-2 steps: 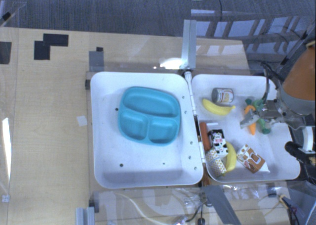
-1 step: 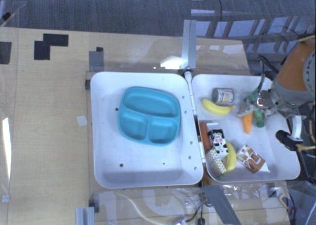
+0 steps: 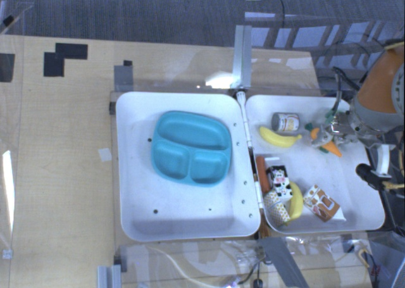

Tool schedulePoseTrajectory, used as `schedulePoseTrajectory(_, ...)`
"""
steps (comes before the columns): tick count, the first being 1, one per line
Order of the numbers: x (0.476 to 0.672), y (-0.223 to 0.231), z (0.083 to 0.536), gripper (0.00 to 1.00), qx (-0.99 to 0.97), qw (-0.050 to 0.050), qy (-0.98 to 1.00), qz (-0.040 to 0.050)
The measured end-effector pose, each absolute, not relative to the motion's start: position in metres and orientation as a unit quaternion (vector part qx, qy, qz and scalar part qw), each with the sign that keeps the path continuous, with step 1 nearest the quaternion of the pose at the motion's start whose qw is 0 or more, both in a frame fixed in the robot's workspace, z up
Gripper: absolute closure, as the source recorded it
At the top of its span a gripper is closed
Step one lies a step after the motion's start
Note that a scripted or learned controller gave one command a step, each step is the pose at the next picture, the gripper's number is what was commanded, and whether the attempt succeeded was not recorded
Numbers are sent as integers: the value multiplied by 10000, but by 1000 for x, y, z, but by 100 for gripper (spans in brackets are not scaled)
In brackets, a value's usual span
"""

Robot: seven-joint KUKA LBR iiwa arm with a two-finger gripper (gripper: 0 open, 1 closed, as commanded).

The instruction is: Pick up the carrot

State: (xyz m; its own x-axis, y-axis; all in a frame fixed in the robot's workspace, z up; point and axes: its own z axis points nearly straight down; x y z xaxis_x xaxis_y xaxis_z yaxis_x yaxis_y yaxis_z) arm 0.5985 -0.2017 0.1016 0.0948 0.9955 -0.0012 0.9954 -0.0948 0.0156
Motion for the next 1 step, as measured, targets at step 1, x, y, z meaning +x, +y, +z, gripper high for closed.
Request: schedulePoseTrajectory(1, 648, -166, 181, 100, 7306, 33, 6828, 18)
